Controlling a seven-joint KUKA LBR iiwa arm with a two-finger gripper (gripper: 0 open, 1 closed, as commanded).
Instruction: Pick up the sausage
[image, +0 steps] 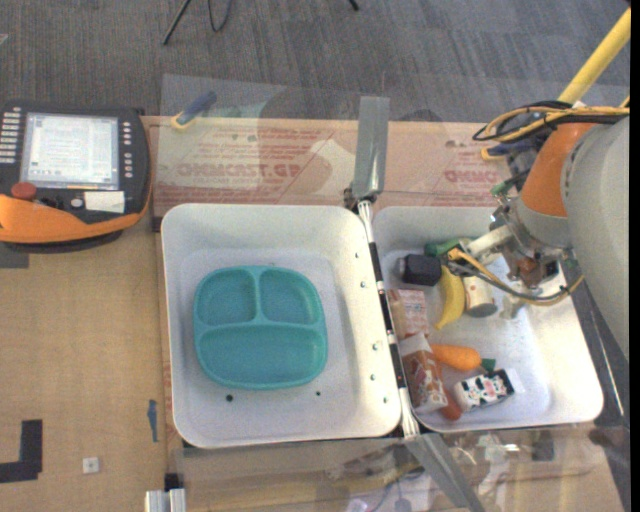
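In the right bin (570, 385), a small reddish-brown piece that looks like the sausage (451, 410) lies at the front edge, partly tucked under a white printed carton (485, 388). My gripper (518, 274) hangs over the back of that bin, below the orange band. It is well behind the sausage and above a yellow banana (452, 298) and a small beige cylinder (479, 298). Cables and the wrist hide the gripper's tips.
An orange carrot (458, 356) lies just behind the carton. Two brownish flat packets (410, 312) (424, 376) line the right bin's left wall, and a green item (440, 247) sits at the back. The left bin (180, 250) holds a teal divided plate (260, 326).
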